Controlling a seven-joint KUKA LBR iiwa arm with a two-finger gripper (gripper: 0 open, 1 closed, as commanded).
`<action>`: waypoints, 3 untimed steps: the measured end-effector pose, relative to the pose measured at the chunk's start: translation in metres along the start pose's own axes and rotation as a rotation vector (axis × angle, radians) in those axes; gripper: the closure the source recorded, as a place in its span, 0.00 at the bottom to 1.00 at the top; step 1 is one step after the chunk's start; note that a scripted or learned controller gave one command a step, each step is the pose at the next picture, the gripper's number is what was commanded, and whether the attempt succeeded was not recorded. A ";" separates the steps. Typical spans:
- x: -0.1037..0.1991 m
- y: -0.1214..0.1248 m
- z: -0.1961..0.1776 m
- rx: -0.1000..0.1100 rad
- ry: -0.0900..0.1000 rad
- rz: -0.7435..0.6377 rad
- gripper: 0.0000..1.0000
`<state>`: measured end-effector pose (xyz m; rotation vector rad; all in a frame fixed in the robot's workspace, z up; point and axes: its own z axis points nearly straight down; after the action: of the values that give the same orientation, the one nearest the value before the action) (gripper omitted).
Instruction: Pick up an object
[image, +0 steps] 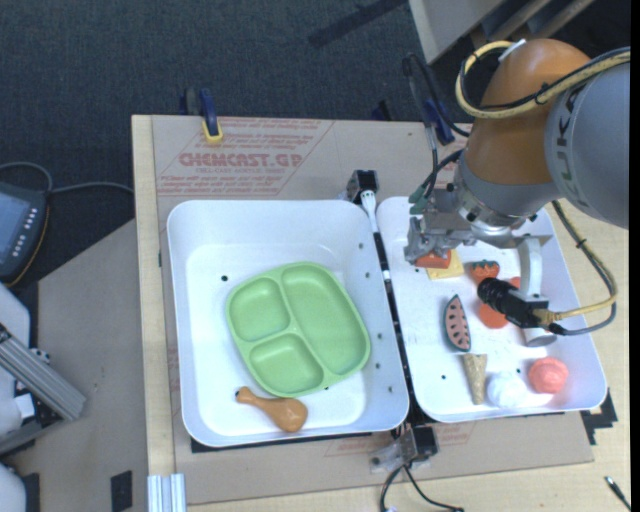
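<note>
The gripper (432, 248) hangs low at the right bin's (590, 385) upper-left corner, over an orange-and-yellow toy (440, 264); its state I cannot tell. Likely the reaching step; next, a clean closing and lift

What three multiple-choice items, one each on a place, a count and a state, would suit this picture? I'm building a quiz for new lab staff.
1. Where is the drumstick?
A. left bin, beside the green tray
B. right bin
C. on the tray

2. How many compartments has the green tray?
A. two
B. three
C. five

3. Where is the gripper?
A. over the left bin
B. low in the right bin, at the orange piece
C. off the bench

Answers: 1 A, it lies at the tray's lower edge; 2 B, three hollows show; 3 B, it stands directly above the piece.
</note>
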<state>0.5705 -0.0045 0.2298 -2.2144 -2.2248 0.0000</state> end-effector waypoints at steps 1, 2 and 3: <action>0.016 0.013 0.013 -0.002 -0.002 0.003 1.00; 0.017 0.006 -0.003 -0.004 -0.002 0.004 1.00; 0.013 0.014 0.002 -0.004 -0.003 0.005 1.00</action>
<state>0.5847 0.0083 0.2280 -2.2232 -2.2230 -0.0012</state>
